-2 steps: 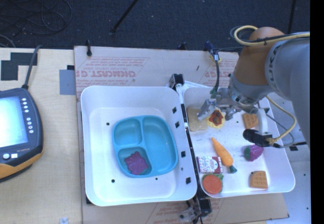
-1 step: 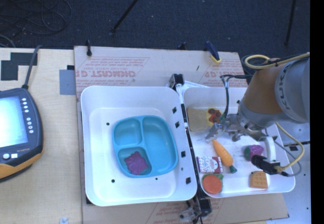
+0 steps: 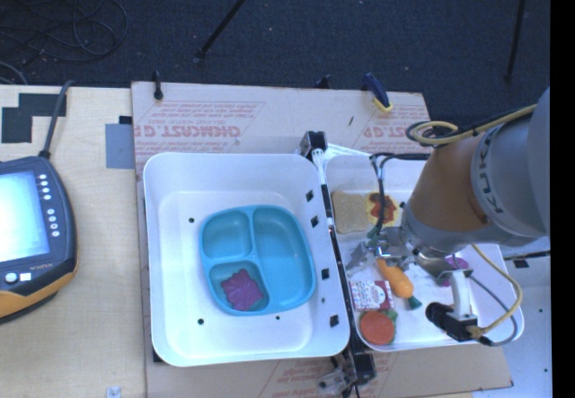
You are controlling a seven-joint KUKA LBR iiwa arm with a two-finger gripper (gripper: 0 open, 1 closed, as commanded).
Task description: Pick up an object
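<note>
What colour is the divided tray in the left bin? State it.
Light blue, clear in the camera view: tray in the left bin.

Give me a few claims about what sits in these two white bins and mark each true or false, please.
1. The blue tray lies in the left bin. True.
2. The purple thing sits in one of the tray's small compartments. True.
3. The carrot lies in the left bin. False: it lies in the right bin, by the arm.
4. The red round thing sits on the blue tray. False: it lies in the right bin, near its front edge.
5. The tray has three compartments. True.
</note>
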